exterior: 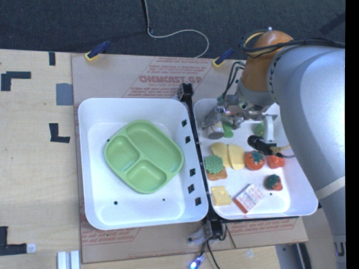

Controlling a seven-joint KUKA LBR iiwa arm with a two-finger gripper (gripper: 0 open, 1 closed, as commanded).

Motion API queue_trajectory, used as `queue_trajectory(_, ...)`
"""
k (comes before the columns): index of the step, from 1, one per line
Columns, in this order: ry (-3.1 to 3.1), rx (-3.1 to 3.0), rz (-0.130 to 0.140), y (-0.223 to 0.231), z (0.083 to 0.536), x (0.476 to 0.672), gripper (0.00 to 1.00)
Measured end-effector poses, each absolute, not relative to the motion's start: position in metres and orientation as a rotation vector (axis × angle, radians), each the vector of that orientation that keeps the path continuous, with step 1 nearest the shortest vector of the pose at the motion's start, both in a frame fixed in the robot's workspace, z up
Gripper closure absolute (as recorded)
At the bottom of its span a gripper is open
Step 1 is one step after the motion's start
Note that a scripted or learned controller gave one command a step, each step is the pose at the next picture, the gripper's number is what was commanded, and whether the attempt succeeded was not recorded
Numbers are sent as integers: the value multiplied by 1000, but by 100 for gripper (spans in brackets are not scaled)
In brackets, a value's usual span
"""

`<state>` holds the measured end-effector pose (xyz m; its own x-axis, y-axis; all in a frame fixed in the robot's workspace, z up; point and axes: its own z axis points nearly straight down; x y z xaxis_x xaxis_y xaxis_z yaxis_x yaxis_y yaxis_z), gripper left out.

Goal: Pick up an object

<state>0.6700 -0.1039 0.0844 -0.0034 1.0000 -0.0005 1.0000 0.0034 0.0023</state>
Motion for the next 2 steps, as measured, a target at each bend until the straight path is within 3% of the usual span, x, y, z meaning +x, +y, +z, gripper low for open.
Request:
queue_trajectory(1, 2213, 2205, 14, -106, 106, 674, 100)
queue_trajectory(2, 2226, 2211, 11, -54, 191, 670, 100)
